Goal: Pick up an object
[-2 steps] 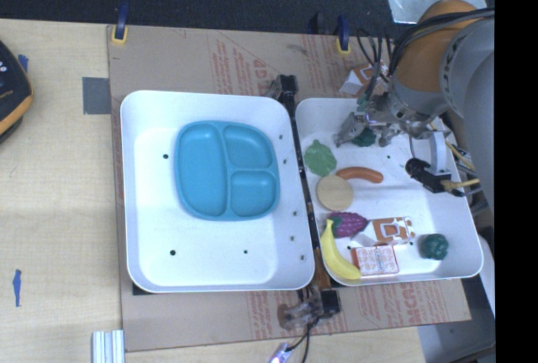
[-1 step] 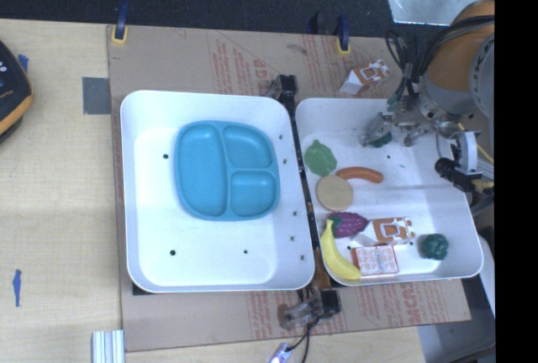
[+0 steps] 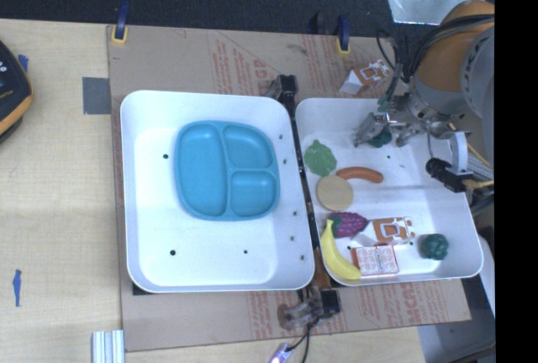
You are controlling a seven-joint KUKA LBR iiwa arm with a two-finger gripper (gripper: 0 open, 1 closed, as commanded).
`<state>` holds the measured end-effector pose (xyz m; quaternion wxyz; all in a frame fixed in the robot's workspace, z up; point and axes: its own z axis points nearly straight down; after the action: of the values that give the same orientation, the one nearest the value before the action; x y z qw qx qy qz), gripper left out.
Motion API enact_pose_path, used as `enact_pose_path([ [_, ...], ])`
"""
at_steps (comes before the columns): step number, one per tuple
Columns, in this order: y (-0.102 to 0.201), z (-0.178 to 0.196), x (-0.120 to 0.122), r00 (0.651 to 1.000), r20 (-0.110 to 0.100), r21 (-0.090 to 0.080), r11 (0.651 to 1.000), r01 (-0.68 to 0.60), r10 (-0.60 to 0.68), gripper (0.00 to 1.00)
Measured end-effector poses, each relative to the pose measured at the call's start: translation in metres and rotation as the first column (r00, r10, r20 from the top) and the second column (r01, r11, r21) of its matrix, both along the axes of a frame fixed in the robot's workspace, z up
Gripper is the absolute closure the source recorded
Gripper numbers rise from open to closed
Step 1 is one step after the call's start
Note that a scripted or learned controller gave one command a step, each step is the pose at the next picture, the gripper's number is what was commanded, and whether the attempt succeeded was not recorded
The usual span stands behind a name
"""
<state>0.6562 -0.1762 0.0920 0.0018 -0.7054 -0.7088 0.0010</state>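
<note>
Gripper blurs over right bin, grasp unclear.

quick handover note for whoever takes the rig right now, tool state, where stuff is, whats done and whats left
Tool: low over the far end of the right bin; grip state unclear, nothing seen held.
Right bin holds: green leafy piece, sausage, tan disc, purple piece, banana, two small cartons, dark green ball.
Left bin: blue divided plate.
Done: no pick visible.
Left: grasp and lift one object.
</note>
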Motion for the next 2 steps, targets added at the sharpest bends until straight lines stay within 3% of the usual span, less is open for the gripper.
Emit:
enact_pose_path([
  [1,-0.022,0.0,0.0,1.0,0.003,-0.002,1.0,0.003,-0.003,0.0],
  [2,-0.004,0.0,0.0,1.0,0.0,0.0,1.0,0.0,0.0,0.0],
])
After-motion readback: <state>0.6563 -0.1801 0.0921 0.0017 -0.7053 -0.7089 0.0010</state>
